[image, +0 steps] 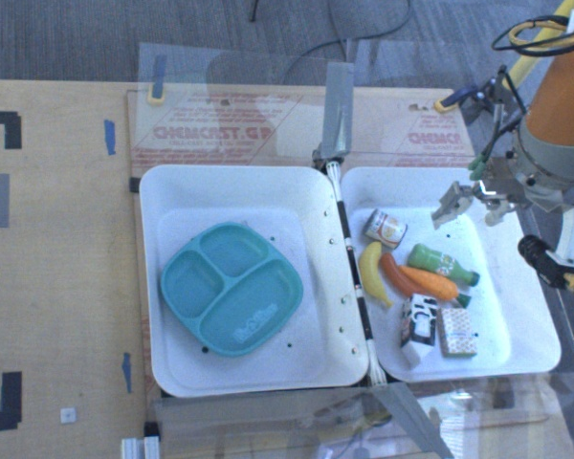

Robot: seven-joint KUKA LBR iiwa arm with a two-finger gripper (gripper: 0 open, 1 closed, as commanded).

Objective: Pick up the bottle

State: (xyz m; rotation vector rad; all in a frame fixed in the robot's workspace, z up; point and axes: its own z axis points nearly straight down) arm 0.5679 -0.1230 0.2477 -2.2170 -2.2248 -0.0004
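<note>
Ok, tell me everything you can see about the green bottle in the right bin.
The green bottle lies on its side in the right bin, slanting down toward the right of the view. It looks like plastic, bright green with a pale label patch on its body and a darker green end at the lower right. Its lower edge rests against the carrot. The pincer hangs above it, to the upper right, not touching it.

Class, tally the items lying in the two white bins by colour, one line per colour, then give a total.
Teal: 1, divided plate
Green: 1, bottle
Yellow: 1, banana
Orange: 1, carrot
Silver: 1, can
Black and white: 1, carton
Speckled tan: 1, box
Total: 7
</note>
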